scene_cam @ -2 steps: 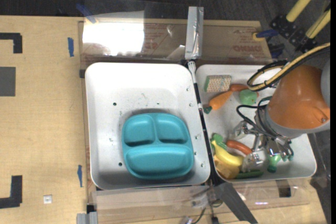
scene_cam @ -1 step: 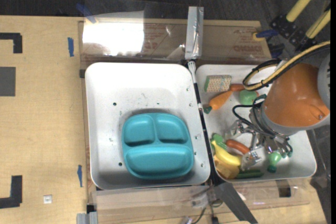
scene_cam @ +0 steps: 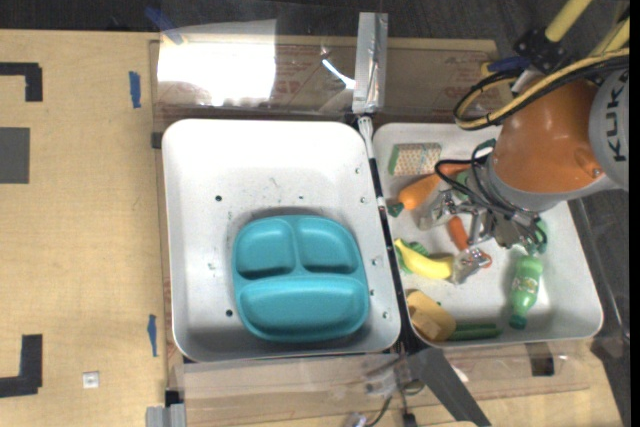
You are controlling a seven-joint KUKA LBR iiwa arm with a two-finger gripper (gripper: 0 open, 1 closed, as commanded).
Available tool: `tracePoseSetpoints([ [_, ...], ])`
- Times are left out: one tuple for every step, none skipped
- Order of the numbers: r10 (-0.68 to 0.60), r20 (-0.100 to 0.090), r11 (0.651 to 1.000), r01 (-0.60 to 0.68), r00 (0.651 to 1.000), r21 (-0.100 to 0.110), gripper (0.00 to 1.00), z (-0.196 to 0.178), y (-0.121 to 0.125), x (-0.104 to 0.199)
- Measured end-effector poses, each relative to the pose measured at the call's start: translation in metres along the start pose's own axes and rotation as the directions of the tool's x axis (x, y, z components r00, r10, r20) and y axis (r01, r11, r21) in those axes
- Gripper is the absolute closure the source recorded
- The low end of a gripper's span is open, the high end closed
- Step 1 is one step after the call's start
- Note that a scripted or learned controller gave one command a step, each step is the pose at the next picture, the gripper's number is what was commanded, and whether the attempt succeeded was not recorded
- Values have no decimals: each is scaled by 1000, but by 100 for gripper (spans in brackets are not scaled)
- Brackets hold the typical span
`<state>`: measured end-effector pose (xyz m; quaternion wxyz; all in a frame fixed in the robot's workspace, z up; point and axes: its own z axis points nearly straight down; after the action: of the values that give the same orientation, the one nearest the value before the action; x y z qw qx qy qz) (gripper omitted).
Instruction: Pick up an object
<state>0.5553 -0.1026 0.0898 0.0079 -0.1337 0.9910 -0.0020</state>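
Observation:
My gripper (scene_cam: pixel 462 233) hangs low over the middle of the right bin (scene_cam: pixel 585 310), below the orange wrist band. Directly under it lies a small orange-red stick (scene_cam: pixel 457 232), partly hidden by the metal of the gripper. To its left are a yellow banana (scene_cam: pixel 424 263) and an orange carrot (scene_cam: pixel 416 191). A green bottle (scene_cam: pixel 523 286) lies to the gripper's right. Whether anything is gripped cannot be made out.
The left bin (scene_cam: pixel 200 165) holds a teal divided plate (scene_cam: pixel 298 277). In the right bin, a pale speckled sponge-like piece (scene_cam: pixel 415 158) sits at the back. A tan object (scene_cam: pixel 431 316) and a thin green stick (scene_cam: pixel 472 332) lie at the front. Cables loop above the arm.

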Motion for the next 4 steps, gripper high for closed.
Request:
tracePoseSetpoints([
  [-1,12,1000,1,1000,4,100,-13,0,-4],
  [-1,11,1000,1,1000,3,0,-13,0,-4],
  [25,-3,1000,-25,1000,-2,0,0,-29,26],
  [25,11,1000,-25,1000,3,100,-13,-30,21],
])
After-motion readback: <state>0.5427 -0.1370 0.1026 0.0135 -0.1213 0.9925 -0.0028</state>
